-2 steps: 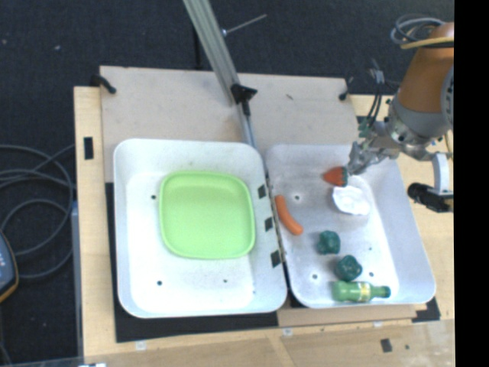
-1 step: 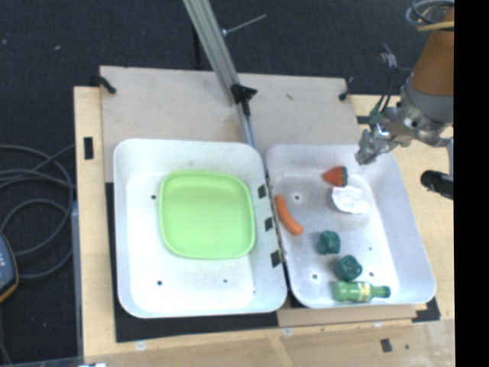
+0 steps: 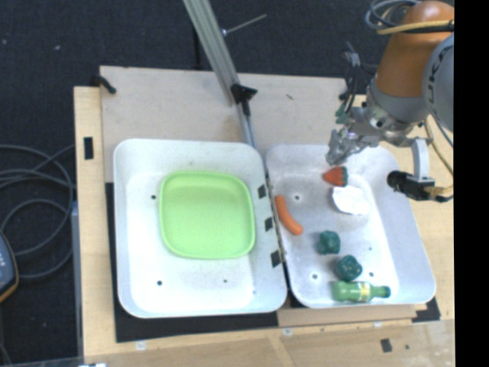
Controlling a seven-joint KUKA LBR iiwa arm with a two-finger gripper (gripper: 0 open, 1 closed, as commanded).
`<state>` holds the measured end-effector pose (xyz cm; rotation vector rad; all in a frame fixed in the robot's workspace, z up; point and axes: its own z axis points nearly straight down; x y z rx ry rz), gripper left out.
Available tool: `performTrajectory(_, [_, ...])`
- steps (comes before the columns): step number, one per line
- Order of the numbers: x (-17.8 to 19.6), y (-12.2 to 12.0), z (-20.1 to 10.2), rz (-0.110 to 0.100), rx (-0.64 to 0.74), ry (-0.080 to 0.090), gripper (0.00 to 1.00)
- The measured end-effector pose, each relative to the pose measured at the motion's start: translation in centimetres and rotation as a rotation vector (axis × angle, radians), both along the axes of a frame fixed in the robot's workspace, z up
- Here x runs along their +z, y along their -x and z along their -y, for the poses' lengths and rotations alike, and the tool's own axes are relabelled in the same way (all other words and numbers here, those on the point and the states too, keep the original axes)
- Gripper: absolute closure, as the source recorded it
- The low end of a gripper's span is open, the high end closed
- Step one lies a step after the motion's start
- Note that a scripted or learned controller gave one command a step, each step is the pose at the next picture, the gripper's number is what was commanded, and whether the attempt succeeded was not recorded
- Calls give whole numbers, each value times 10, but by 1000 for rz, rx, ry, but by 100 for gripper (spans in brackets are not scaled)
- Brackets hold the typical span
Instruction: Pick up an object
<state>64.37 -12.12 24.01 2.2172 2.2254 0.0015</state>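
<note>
My gripper [image 3: 338, 157] hangs over the far part of the right bin [image 3: 397, 281], just above and left of a small red object with a green tip [image 3: 335, 177]. Nothing shows between its fingers. A white round object [image 3: 351, 200] lies right below the red one. An orange carrot-like piece [image 3: 288, 215] rests near the bin's left wall. Two dark green lumps [image 3: 328, 241] [image 3: 348, 267] sit lower in the bin, and a green bottle [image 3: 359, 290] lies on its side near the front wall.
The left bin [image 3: 137, 167] holds a light green square plate [image 3: 206, 214]. A slanted metal pole [image 3: 218, 52] rises from the back edge between the bins. Cables lie on the dark floor at the left.
</note>
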Motion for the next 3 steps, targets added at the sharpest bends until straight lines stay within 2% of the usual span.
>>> performTrajectory(1, [-2,-10,-54,0,0,0,100])
performTrajectory(2, [1,-6,-117,0,1,-1,100])
performTrajectory(3, [-2,4,-161,0,-1,0,100])
